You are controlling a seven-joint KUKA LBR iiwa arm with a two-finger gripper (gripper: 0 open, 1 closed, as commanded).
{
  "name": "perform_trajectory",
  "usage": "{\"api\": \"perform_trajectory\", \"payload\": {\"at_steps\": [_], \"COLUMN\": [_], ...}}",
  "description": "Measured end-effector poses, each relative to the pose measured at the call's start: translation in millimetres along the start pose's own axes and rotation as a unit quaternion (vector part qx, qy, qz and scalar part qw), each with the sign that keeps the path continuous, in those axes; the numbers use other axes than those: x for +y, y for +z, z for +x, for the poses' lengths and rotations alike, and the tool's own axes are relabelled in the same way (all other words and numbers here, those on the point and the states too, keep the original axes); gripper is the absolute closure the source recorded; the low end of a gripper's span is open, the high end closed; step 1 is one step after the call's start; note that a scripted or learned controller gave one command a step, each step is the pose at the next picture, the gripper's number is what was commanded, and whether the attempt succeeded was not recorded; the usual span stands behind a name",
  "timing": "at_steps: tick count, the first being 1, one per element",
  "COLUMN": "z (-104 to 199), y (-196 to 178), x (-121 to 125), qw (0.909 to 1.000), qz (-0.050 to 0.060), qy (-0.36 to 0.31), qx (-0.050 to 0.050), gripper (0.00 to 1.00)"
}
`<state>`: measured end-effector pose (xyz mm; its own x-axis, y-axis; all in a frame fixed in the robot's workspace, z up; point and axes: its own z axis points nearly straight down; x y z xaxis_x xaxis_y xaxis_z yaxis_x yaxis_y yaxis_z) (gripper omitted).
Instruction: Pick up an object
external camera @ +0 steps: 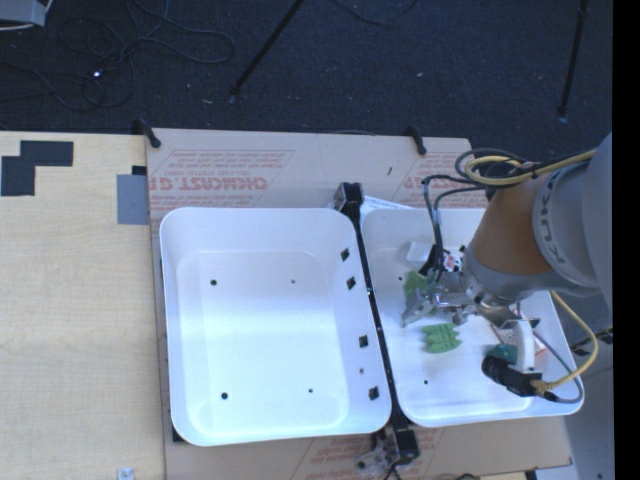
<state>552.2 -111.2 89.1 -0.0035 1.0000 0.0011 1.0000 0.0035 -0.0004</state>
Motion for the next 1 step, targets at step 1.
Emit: {"api": "perform_trajectory", "payload": {"at_steps": [1], "z": [-5.2], "y": [-0.3], "x": [-31.0], "qw": [1.0000], "qz": [-0.003], "qy": [0.003], "qx": [0.000], "gripper": [0.00]}}
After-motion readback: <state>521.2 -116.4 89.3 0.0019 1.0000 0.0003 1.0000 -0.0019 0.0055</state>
